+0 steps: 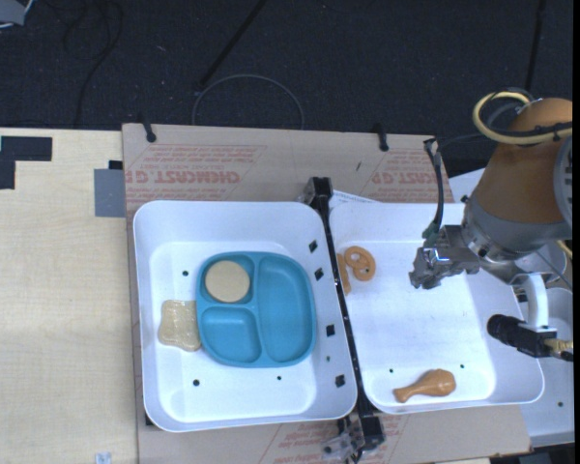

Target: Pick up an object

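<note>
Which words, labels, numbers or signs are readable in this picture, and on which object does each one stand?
Red printed lettering on the cardboard sheet behind the left bin: it stands upside down and is too blurred to read with certainty.
A second red print on the same cardboard, behind the right bin: also too blurred to read.
The blue tray, the pretzel and the drumstick carry no text.

Even overhead light, bright white bins (164, 249), soft shadows, slight blur.
</note>
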{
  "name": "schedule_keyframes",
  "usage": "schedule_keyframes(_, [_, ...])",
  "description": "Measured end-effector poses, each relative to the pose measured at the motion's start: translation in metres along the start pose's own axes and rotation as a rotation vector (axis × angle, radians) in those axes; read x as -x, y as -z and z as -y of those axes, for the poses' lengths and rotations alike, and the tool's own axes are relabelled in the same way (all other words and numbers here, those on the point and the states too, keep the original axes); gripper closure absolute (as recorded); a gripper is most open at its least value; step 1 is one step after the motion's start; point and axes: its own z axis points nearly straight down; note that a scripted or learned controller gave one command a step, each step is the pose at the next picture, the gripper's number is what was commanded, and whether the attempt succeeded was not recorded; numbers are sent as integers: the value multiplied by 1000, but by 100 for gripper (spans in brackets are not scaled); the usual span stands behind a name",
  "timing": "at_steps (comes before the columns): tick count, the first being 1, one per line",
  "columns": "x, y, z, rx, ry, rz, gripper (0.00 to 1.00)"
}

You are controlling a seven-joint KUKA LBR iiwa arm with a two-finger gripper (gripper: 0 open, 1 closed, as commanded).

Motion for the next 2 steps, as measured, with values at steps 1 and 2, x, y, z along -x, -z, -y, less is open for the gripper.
schedule_keyframes(1, [1,0,0,-6,-1,-1,100])
schedule_keyframes(2, [-58,7,-7,-6,5,-2,100])
